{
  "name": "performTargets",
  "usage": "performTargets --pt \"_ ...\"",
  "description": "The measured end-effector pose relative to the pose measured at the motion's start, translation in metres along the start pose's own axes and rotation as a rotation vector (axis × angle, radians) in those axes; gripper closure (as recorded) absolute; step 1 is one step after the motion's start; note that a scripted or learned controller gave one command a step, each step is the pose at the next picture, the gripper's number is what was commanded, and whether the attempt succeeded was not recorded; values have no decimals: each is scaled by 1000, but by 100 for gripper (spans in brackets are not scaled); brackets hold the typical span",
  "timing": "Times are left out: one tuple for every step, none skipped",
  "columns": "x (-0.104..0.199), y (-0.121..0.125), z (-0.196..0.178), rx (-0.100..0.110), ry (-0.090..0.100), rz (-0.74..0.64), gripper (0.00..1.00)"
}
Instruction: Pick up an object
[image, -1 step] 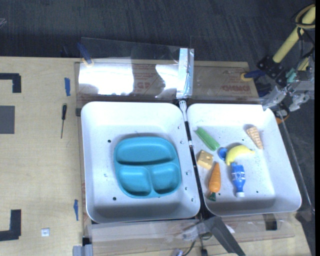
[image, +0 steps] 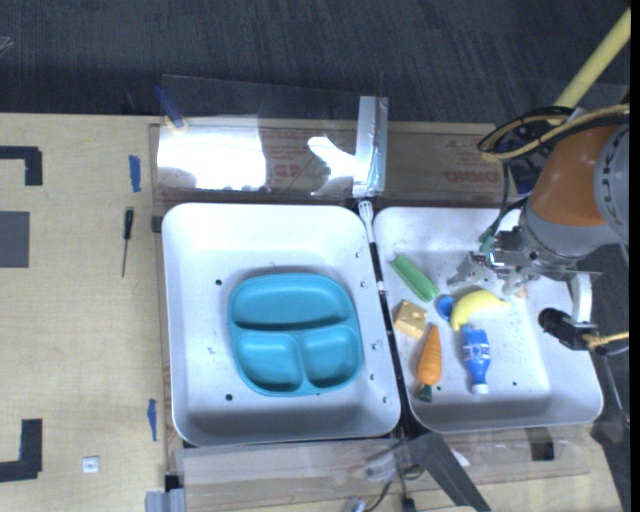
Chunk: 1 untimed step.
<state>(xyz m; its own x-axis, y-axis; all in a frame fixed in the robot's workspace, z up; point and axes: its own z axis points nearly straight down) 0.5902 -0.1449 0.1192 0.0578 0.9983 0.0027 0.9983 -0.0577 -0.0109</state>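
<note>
At the near edge of the view, grey metal struts (image: 455, 478) run below the 2 white bins. The left bin (image: 190, 330) holds a blue divided plate (image: 293, 331) with 3 compartments, lying flat near its middle. The right bin (image: 570, 385) holds the small items: an orange carrot (image: 429, 356) with its tip toward the near wall, a blue and white bottle (image: 475, 358) lying just beside it, a tan block (image: 409, 319) near the divider, a green piece (image: 412, 276) lying at a slant farther back, and a yellow banana-like piece (image: 478, 304) touching a small blue item (image: 444, 307). The bottle carries a label, too small to read. The gripper (image: 498, 264) hangs over the back part of the right bin, just above and beside the yellow piece; whether its jaws are wide or narrow cannot be told, and nothing is seen between them. Behind the bins, faint reddish print on a brown board (image: 460, 165) is unreadable. A screwdriver (image: 127, 238) lies on the wooden bench (image: 70, 330) at left
</note>
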Motion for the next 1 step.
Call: performTargets --pt "25 -79 33 -15 -2 21 0"
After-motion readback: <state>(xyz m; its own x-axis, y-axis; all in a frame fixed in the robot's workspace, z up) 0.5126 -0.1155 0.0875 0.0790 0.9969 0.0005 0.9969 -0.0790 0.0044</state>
